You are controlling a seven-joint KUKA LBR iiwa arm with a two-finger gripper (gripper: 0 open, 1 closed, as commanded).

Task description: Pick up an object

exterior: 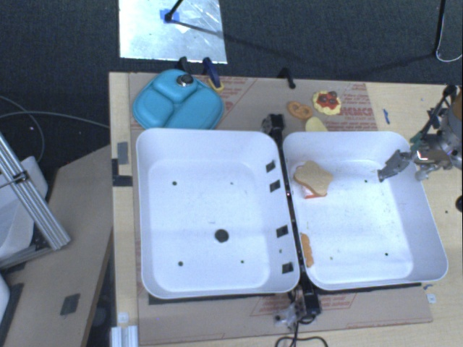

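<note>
- The gripper [396, 166] hangs over the upper right corner of the right bin [427, 248], with most of the arm cut off at the frame's edge. It sits near the bin wall, well apart from any object, so it is probably staged for a descent, not mid-grasp.
- Whether the claw is spread or pressed together cannot be told; it is small and dark against the white, and nothing is seen in it.
- The likeliest target, a toast-like toy [313, 178], lies flat in the right bin's upper left, near the divider.
- A small orange piece [307, 250] rests low against that same divider, partly hidden by the rim; its shape is unclear.
- The left bin [155, 194] carries a dark spot [221, 236], either a small item or a mark.
- Outside the bins, a blue tray [178, 102] and a few toy foods [327, 102] sit on the bench, seemingly spare stock.
</note>
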